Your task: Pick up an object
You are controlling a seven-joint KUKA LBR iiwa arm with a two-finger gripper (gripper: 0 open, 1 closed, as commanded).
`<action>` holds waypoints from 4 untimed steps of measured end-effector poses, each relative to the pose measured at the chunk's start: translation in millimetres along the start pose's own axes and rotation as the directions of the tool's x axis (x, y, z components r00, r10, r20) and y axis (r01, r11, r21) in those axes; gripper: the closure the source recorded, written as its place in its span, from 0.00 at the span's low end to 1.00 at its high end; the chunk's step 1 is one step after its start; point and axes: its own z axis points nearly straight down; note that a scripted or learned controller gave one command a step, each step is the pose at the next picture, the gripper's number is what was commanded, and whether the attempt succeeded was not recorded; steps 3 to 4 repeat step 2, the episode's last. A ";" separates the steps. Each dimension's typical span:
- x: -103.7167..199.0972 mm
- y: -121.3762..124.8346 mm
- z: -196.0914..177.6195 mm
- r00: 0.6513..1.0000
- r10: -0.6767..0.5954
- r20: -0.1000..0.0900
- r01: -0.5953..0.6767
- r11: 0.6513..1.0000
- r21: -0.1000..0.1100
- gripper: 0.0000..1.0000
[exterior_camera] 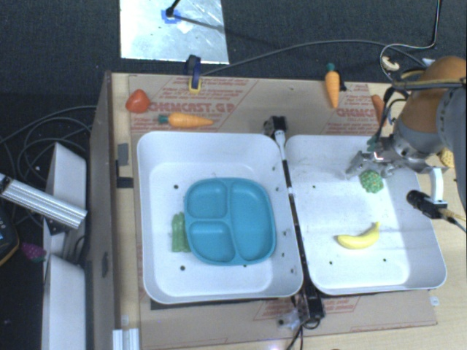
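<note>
End effector (373,163) sits just above the green broccoli (372,181); we cannot tell its state. Below the broccoli we see the banana (358,238), long axis near horizontal, tip up-right.

Two shallow white plastic bins (292,195) on a tan printed-cardboard bench (219,104). Left: a blue divided plate (230,221), a green strip (179,233) beside. Right: a yellow toy banana (358,238), a green leafy toy (371,181). Far: orange toy carrots (332,87).
</note>
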 end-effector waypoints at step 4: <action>90.8 -5.0 -95.1 1.000 -0.003 -0.003 0.003 1.000 -0.004 1.00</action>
